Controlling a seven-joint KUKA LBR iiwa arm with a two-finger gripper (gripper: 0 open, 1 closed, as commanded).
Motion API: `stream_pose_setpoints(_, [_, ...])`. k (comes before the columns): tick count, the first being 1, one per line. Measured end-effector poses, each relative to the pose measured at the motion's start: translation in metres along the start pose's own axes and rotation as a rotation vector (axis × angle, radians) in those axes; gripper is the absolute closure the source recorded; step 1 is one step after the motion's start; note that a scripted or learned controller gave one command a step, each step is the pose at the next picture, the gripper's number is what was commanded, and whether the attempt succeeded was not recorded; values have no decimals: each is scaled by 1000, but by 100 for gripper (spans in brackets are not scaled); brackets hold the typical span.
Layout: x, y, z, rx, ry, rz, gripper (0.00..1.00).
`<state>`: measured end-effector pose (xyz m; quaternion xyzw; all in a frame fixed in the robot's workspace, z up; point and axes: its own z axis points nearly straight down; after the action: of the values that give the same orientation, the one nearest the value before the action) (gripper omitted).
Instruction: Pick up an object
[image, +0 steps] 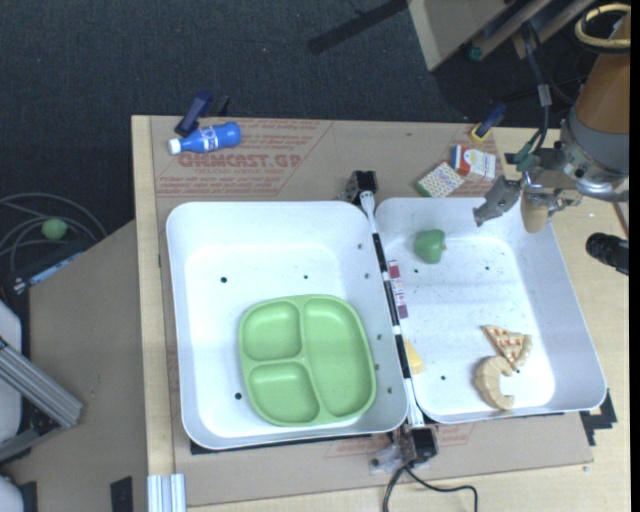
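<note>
The right bin (560, 300) holds a small green object (430, 245) near its far left, a waffle wedge (506, 345) and a pale bread piece (493, 383) near its front right. My gripper (514, 208) hangs over the far right corner of this bin, to the right of the green object and apart from it. Its fingers (493, 206) are spread, it is open, and nothing sits between them.
The left bin (200, 260) carries a green divided plate (305, 358). A blue bottle (205, 138) lies on the bench at the far left. Small cards (442, 180) lie behind the right bin. A yellow scrap (413, 358) sits by the divider.
</note>
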<state>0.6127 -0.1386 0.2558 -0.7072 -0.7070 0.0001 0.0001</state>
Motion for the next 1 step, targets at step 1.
stream_pose_setpoints(1, [42, 23, 114, 5, 2, -1, 0])
